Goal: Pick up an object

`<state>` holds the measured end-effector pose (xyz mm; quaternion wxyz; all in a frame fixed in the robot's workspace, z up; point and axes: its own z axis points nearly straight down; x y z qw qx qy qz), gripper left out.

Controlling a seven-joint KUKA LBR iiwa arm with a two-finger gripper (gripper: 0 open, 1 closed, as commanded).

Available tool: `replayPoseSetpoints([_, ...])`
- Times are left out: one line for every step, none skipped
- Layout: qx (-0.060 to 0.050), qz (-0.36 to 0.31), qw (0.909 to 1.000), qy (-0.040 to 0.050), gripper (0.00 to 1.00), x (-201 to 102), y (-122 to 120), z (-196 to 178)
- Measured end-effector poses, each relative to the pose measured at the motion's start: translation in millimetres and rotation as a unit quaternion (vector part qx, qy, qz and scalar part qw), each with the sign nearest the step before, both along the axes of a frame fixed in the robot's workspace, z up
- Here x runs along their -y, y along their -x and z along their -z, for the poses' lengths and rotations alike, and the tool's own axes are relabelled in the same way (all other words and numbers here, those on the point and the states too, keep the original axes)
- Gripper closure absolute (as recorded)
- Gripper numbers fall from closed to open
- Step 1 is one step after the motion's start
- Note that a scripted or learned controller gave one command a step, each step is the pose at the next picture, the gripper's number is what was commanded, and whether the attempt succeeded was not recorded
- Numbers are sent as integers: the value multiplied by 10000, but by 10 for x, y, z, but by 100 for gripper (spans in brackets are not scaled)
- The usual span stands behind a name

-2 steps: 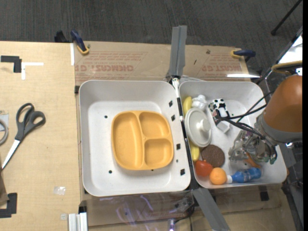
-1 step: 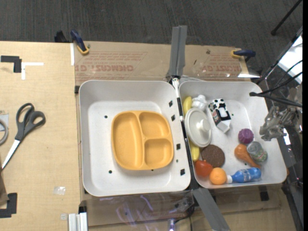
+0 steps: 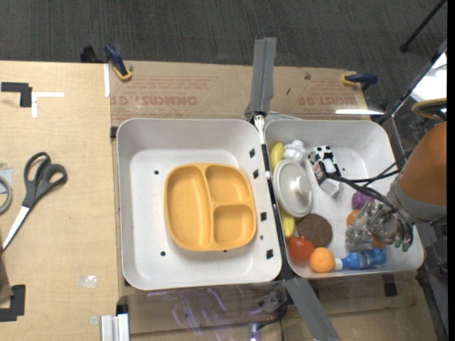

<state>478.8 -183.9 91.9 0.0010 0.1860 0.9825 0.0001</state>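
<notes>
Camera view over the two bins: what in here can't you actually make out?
- Gripper, camera view: clear parts and cables blur together, so its grip is unreadable.
- Purple object: partly covered by the gripper.
- Banana: its middle is hidden under the silver lid.
- Blue bottle: too small to identify further.
- Scissors: blade tips cut off by the left edge.

Looking down from above the bench at a slant, far enough back to be taking in both white bins, left bin (image 3: 135, 212) and right bin (image 3: 377, 137), side by side. Facing the bench (image 3: 57, 212) so that its far edge and dark floor (image 3: 178, 13) are lying along the top. Catching the arm (image 3: 430, 172) entering at right.
</notes>
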Motion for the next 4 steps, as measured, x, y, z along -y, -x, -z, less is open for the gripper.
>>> replayPoseSetpoints([-4,901,9959,-1,100,-854,-216,4])
replayPoseSetpoints([5,172,9999,7,100,-336,-570,-496])
replayPoseSetpoints([-11,960,9954,0,100,-625,10,4])
replayPoseSetpoints([20,-149,9999,10,100,-62,-1077,-358])
